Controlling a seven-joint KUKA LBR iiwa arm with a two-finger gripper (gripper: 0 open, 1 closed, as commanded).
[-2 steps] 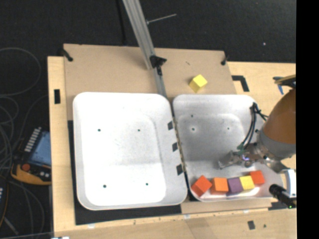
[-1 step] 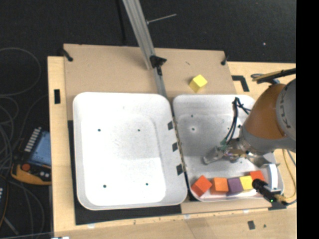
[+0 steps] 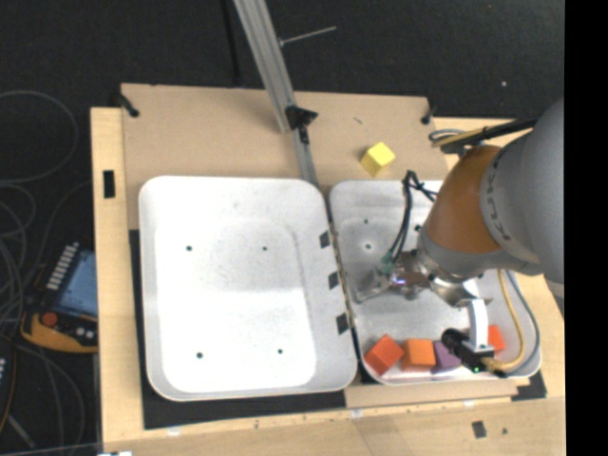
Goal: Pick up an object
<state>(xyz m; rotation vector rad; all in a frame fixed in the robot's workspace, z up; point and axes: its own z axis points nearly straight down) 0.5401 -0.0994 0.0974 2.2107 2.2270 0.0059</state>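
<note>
Camera view: the end effector (image 3: 369, 287) is being held low in the right bin (image 3: 353, 207), just beside its left wall. How far it is opened cannot be told, and nothing is being shown in its hold.

The likely targets are lying along the bin's near wall: a red block (image 3: 385, 352), an orange block (image 3: 420, 352) and a purple block (image 3: 445, 357), set in a row and apparently touching. A yellow cube (image 3: 377, 158) is sitting on the table (image 3: 237, 131) beyond the bins.

The end effector is being kept apart from the row, so a closure here would probably be made on bare floor. If it is brought down on the row, the neighbours are likely to be pushed aside, since little room is being left between the blocks and the wall. The bin's wall could also be struck.

The blocks are appearing as small, hard, flat-faced solids in plain colours, and such smooth faces may be slipped off. Both bins are looking like shallow white plastic, round-cornered and faintly scuffed; the left bin (image 3: 237, 283) is the wider one.
</note>
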